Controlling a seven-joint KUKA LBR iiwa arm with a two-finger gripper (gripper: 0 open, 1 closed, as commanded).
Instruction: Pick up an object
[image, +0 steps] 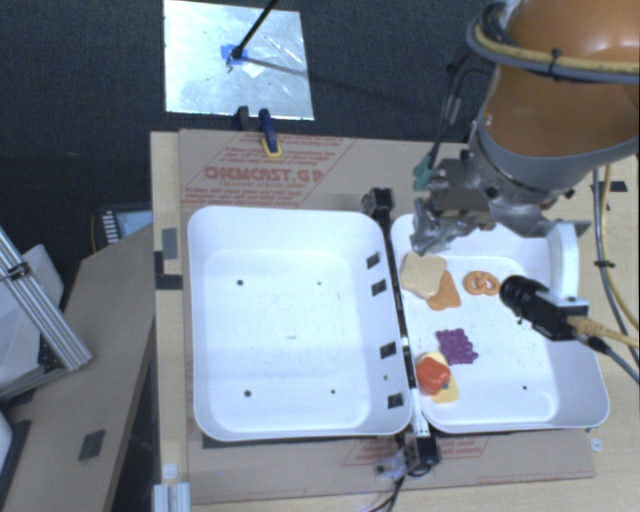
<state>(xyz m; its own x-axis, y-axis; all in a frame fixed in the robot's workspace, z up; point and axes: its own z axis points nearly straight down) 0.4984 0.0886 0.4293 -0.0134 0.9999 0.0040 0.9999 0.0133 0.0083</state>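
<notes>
Overhead, gripper (432, 235) poised at far left of right bin (520, 390), just above bread slice (423, 273); finger state impossible to tell. Pretzel (480, 284), grapes (456, 345) nearby.

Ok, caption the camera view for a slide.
Tool above bread slice in right bin, beside pretzel and grapes.

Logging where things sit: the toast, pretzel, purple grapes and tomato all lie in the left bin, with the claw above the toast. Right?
Not quite: they lie in the right bin, not the left. The camera view shows the toast, pretzel, grapes and tomato there, with the claw above the toast.
</notes>
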